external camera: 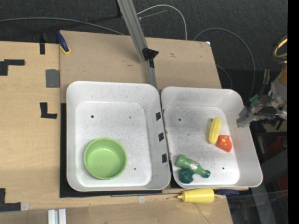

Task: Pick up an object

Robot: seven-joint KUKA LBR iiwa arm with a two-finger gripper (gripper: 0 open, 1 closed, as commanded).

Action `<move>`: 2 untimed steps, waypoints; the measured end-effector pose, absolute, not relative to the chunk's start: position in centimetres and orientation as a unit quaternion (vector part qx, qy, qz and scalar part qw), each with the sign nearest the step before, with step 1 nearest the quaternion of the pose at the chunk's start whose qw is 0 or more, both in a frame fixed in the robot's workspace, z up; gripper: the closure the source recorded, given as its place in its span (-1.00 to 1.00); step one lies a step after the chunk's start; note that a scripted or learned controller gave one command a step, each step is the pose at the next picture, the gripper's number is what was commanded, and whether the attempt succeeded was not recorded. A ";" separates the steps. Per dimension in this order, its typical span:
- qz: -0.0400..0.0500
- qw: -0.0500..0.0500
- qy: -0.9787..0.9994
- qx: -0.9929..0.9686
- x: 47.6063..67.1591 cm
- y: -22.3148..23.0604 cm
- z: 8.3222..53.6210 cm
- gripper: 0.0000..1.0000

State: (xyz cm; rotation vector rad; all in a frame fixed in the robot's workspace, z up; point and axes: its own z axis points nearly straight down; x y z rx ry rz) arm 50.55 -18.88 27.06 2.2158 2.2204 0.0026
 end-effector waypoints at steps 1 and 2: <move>0.000 -0.001 0.709 0.705 52.9 -13.5 25.4 1.00; 0.000 -0.001 0.710 0.704 55.7 -8.5 25.8 1.00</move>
